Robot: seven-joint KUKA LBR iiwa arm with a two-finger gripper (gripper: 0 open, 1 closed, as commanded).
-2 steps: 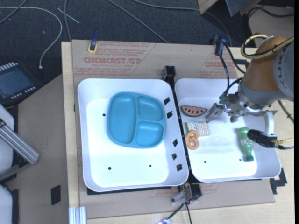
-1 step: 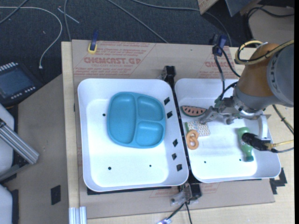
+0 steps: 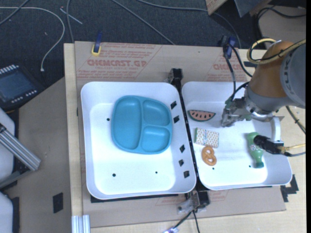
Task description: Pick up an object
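Nearest the camera, at the bottom of the view, the bare brown bench board (image 3: 131,205) runs under the front rims of two shallow white plastic bins set side by side. In the right-hand white bin (image 3: 228,178), the closest item to that front rim is a small orange-brown pretzel-shaped toy (image 3: 209,156), lying flat on the floor. To its right, near the bin's right wall, lies a green plastic bottle-like object (image 3: 255,151) with a black piece across its upper part; what that black piece is cannot be made out from here. Just behind the pretzel sits a small flat square packet with a speckled pale pattern (image 3: 206,137), close to it but apart. Farther back, a watermelon-slice toy, red with a green rind (image 3: 201,114), rests near the divider between the bins.

The gripper (image 3: 229,118) hangs low over the back half of the right bin, just right of the watermelon slice and apart from it, with nothing visibly between its fingers. Its jaws are too small and shadowed to judge; I cannot tell whether they are apart or together.

In the left-hand white bin (image 3: 131,178), a light blue plastic plate with three compartments (image 3: 142,124) lies in the middle.
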